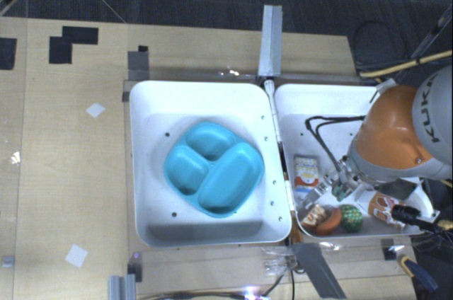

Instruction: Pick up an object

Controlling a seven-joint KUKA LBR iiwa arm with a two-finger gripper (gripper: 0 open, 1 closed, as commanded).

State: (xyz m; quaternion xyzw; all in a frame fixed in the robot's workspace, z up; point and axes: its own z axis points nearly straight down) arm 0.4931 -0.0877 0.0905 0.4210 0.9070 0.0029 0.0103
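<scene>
A: Where does the arm (396, 132) stand, and what is it after?

B: It reaches in from the right and hangs low over the near part of the right bin (322, 97); the gripper (338, 185) sits just above a huddle of small things in that bin's near left corner; I judge it is lining up on one of them, since the task asks only for an object and these are the nearest to it.

A: Which things?

B: A green round object (352, 218) lies almost under the wrist; an orange-brown piece (322, 219) lies just beside it to the left, the two close enough that I cannot tell whether they touch; a small flat packet (306, 170) rests further back along the left wall; a red-and-white item (382, 208) lies to the right, partly under the arm.

A: Is the pincer spread or pressed together?

B: I cannot tell; the wrist hides too much of it, and nothing shows as held.

A: What stands in the way?

B: The crowding, mostly; the pieces lie tight against the bin's near wall, so a descent could nudge a neighbour or strike the rim; a black cable (322, 125) loops across the bin floor behind the gripper.

A: And the other side?

B: The left bin (148, 150) holds a blue three-part tray (214, 168), well apart from the arm; it plays no part that I can see.
</scene>
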